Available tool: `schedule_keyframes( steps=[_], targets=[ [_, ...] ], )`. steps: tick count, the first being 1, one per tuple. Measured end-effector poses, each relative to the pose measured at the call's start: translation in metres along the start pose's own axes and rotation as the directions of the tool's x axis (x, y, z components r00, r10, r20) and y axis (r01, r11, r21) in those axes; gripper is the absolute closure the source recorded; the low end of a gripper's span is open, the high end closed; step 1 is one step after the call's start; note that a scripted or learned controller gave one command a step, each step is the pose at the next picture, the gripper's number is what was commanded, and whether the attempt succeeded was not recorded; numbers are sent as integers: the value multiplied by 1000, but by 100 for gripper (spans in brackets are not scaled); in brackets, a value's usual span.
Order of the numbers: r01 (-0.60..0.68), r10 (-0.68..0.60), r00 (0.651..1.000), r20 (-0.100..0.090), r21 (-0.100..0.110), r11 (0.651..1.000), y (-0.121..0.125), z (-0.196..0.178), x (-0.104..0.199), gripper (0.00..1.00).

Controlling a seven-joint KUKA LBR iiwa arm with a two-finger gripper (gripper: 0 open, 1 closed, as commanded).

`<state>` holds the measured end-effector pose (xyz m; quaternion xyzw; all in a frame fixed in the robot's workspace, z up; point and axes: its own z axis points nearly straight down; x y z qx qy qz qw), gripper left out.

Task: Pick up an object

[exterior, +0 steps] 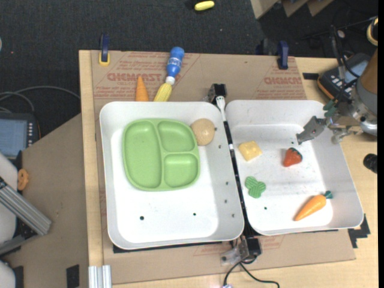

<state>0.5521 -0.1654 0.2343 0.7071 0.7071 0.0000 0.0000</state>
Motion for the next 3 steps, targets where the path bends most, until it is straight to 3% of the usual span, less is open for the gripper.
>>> schedule_keyframes(
  steps=[1,2,3],
  targets=[
    [0,0,1000,-2,6,1000,12,158,-6,0],
    [3,-3,1000,-2,3,1000,18,150,34,0],
    [4,-4,1000,1,-4,1000,51,150,71,0]
  ],
)
